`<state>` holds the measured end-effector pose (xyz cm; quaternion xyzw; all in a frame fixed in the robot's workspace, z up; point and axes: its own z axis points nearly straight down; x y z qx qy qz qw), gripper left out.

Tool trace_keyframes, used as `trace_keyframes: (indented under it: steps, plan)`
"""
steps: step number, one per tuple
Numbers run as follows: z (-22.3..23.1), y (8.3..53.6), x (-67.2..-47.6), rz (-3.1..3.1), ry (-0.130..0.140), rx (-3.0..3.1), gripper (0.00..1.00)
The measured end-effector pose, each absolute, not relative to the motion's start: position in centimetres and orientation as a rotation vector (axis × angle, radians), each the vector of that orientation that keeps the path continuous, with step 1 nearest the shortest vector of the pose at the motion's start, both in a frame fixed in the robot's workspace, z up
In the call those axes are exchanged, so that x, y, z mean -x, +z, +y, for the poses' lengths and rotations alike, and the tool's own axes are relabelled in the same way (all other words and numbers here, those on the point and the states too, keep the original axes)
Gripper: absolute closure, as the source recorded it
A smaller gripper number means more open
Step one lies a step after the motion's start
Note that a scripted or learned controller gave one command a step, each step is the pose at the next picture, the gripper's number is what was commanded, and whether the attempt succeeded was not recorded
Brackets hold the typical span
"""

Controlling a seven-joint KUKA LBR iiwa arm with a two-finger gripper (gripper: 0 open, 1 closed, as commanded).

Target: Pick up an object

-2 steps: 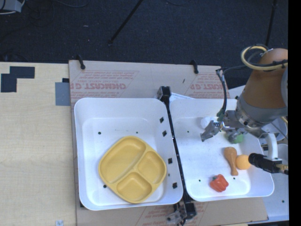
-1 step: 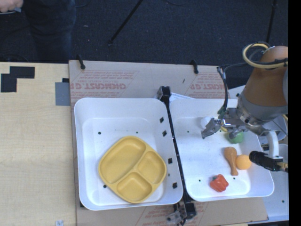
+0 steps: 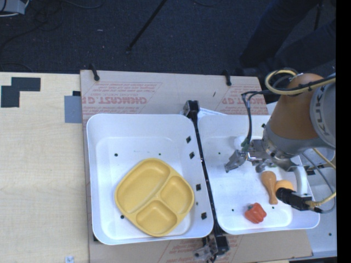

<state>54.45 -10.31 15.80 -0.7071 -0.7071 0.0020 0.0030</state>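
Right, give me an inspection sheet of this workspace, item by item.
Surface: two white bins side by side, left bin and right bin, on cardboard over a pale wooden bench.
Job's things: red pepper-like toy and orange gourd-shaped toy in the right bin.
Clutter: yellow divided plate in the left bin.
Grippers: gripper low over the right bin, nothing seen between its fingers.
Cables: black and yellow cables looped on the arm.
Surroundings: dark floor behind the bench.
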Motion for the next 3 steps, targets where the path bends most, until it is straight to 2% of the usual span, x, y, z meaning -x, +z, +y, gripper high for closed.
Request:
trace_keyframes:
  steps: [1, 2, 3]
  plan:
    - [-10.6, 10.3, -53.4, -2.216, 0.007, 2.217, 0.00]
    - [-10.5, 8.7, -53.3, -2.218, 0.004, 2.219, 0.00]
    - [-10.6, 9.8, -53.4, -2.212, 0.002, 2.227, 1.00]
